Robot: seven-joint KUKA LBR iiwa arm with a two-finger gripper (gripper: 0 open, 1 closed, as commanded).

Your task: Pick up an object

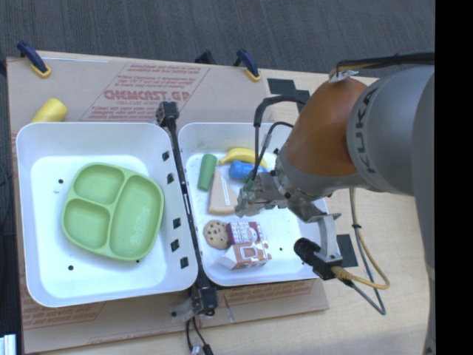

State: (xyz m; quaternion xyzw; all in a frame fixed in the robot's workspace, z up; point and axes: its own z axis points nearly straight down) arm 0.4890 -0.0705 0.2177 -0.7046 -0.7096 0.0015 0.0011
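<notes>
Grey carpet behind, tan bench with a printed cardboard sheet (148, 87) clamped at the back edge, two white bins on it. Left bin (37, 220) holds a green divided plate (112, 211); a yellow object (50, 110) sits outside it at the back left corner. Right bin (222, 133) holds the pickable clutter: green cylinder (207, 171) lying with its long axis front to back, tan wedge (219, 194) beside it, banana (242, 154), blue piece (240, 170), cookie (215, 234), pink carton (245, 233), brown-white carton (245, 255).

Arm (369, 132) comes in from the right, wrist over the right bin. Gripper (249, 200) sits low at bin centre, just right of the tan wedge, just behind the pink carton, just in front of the blue piece. Jaw state: cannot tell, wrist body and cables hide the tips. No object is visibly held.

Judgement: nearest candidates are the wedge, to the camera's left, and the pink carton, toward the front. Wedge long axis runs front to back, so closing across its width looks feasible. Crowding is the risk: the blue piece and the banana lie close behind.
</notes>
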